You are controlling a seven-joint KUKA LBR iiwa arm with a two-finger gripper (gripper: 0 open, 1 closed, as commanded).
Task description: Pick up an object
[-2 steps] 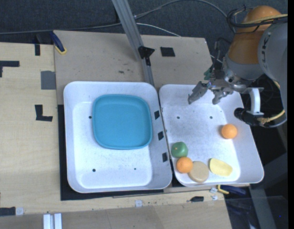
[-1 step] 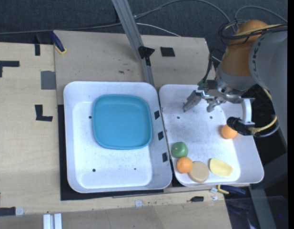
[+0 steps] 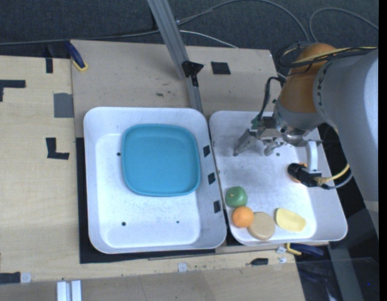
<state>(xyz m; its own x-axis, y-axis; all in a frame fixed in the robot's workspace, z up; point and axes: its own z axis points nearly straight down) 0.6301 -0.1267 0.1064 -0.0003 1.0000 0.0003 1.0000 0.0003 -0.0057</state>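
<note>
Along the near edge of the right bin (image 3: 334, 234) lie a green ball (image 3: 236, 197), an orange ball (image 3: 243, 217), a tan round piece (image 3: 262, 226) and a yellow piece (image 3: 290, 220). My gripper (image 3: 254, 148) hangs over the far part of this bin, well behind those objects. It is open, its two fingers spread apart and pointing down at the bare bin floor, with nothing between them.
The left bin (image 3: 96, 168) holds a blue square plate (image 3: 160, 159). A grey metal pole (image 3: 174, 39) slants across the bench behind the bins. The arm's cables and an orange-black connector (image 3: 300, 172) hang over the right bin's right side.
</note>
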